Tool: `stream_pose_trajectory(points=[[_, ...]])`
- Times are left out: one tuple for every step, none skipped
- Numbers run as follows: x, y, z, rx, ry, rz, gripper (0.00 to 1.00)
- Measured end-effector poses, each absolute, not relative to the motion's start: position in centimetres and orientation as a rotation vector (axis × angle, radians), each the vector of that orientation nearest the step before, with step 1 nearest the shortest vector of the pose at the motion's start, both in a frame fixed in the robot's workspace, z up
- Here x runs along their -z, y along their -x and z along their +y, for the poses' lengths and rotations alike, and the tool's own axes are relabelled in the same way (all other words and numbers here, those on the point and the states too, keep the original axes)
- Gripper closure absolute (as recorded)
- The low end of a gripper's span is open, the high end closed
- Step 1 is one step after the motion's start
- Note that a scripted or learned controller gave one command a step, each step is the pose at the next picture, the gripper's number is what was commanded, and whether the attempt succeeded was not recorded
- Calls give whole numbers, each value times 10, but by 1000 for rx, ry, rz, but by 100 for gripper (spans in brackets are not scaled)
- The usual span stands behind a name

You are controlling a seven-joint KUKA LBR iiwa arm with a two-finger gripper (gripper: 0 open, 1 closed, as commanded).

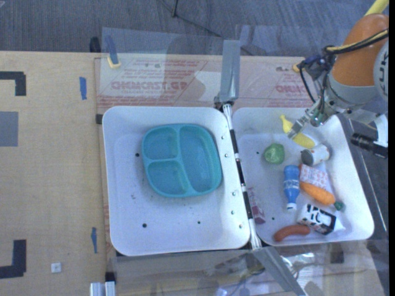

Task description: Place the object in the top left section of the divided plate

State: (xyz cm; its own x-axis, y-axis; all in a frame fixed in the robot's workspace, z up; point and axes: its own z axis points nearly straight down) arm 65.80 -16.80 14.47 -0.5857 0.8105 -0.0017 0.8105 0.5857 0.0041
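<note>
While gripper (307, 123) hovers, state unclear | yellow banana (296, 134) just beneath | divided plate (182, 160) well left

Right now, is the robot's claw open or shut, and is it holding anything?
Gripper: over the right bin by the yellow toy; cannot be told.

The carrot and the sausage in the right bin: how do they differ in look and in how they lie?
The carrot is bright orange with a green tip at its lower right end; the sausage is reddish brown all over. The carrot tapers and looks thicker; the sausage is slim and slightly curved. The carrot lies aslant beside a blue bottle; the sausage lies nearly level by the right bin's lower rim. Both are long toy foods lying flat.
</note>
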Motion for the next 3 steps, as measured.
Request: stream_pose_trajectory(points=[[-256,-642,-85,-4,-1276,2863,100],[-223,-611,-41,-3,-1130,2927,100],[-207,-610,-49,-3,-864,3016,100]])
